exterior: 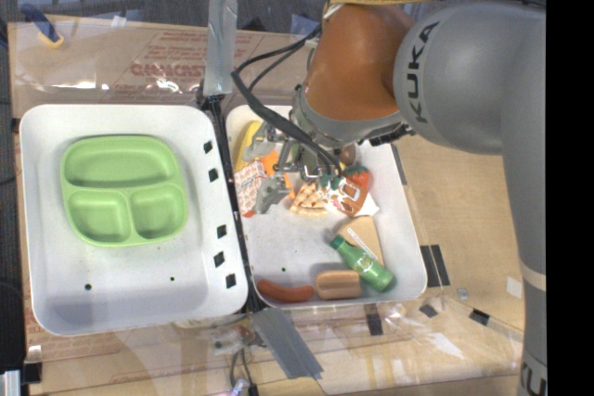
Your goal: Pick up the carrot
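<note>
The carrot [268, 163] shows as a small orange piece in the upper left part of the right bin [297, 246], mostly hidden under the gripper. My gripper [295, 173] hangs low over the pile of toy food there, directly beside and partly above the carrot. The grey arm with its orange band [357, 60] covers the top of that bin. I cannot see anything held.
A yellow banana [248, 142] and a red-white packet [249, 190] lie left of the gripper, with waffle fries [311, 197] and a red-orange item [356, 184] to its right. Cheese wedge [368, 235], green bottle [364, 261], bun [337, 283] and sausage [283, 292] lie nearer the front. The left bin holds a green divided plate [123, 188].
</note>
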Controlling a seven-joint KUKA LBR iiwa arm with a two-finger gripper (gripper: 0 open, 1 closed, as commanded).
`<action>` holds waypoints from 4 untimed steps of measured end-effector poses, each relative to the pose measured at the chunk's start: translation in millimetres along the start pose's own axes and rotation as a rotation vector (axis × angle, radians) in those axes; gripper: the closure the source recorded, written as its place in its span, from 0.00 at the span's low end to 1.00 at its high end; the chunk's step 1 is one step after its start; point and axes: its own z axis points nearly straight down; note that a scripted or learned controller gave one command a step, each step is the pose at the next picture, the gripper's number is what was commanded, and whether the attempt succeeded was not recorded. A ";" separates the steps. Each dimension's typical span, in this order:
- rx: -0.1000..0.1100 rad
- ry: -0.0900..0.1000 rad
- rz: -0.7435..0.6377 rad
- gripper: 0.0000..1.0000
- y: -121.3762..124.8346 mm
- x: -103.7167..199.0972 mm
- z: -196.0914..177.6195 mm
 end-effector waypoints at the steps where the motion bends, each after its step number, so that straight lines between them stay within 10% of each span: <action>1: -0.002 0.010 -0.237 1.00 31.7 38.5 -33.8; 2: 0.000 0.007 -0.401 1.00 4.3 24.1 -36.3; 3: -0.003 0.002 -0.524 1.00 98.9 -18.5 -115.9; 4: 0.000 0.006 -0.680 1.00 37.5 -44.3 -129.5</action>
